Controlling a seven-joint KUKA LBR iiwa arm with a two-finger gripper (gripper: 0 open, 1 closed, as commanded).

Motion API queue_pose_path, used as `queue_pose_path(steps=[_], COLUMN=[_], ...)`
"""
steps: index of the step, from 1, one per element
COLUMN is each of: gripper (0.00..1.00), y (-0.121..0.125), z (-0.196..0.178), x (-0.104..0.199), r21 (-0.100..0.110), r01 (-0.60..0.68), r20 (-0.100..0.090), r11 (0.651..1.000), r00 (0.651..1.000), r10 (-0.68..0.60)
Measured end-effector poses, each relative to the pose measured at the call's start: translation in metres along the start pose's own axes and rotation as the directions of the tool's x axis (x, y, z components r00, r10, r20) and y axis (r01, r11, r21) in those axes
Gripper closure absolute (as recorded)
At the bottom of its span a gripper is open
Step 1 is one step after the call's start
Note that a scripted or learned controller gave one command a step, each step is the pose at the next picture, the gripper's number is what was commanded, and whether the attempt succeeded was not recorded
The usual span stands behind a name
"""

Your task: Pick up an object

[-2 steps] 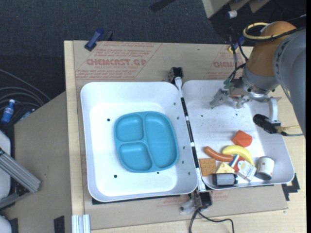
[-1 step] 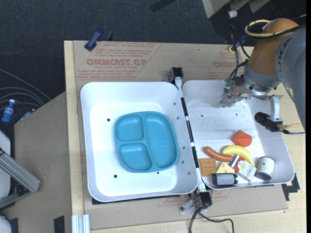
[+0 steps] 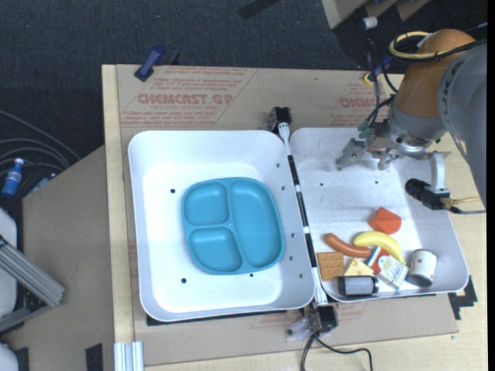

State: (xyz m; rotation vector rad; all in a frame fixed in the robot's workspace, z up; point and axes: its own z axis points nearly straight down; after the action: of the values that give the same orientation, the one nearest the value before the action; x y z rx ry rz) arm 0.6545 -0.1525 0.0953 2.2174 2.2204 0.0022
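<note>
My gripper [image 3: 365, 159] hangs over the far part of the right bin [image 3: 433, 284], its fingers spread open with nothing between them. The objects lie clustered in that bin's near corner, well apart from the gripper: an orange piece [image 3: 385, 221], a yellow banana [image 3: 379, 243], a red sausage [image 3: 344, 245], a brown cracker [image 3: 329, 265], a cheese wedge [image 3: 356, 268], a black block [image 3: 356, 286] and a small white can [image 3: 421, 265]. The grey arm with its orange band [image 3: 427, 76] reaches in from the upper right.
The left bin [image 3: 155, 284] holds a blue divided plate [image 3: 231, 224]. A black clip [image 3: 280, 118] sits at the far end of the ridge between the bins. A black part of the arm [image 3: 425, 192] overhangs the right bin's right side.
</note>
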Motion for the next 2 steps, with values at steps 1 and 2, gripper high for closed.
queue_pose_path(steps=[1,2], gripper=[0.00,1.00], y=[0.007,0.008], z=[0.010,0.000], x=[-0.009,-0.008], r21=[0.001,-0.002], r01=[-0.001,0.000], r20=[0.000,0.001], r11=[1.000,1.000], r00=[1.000,1.000], r10=[0.001,0.000])
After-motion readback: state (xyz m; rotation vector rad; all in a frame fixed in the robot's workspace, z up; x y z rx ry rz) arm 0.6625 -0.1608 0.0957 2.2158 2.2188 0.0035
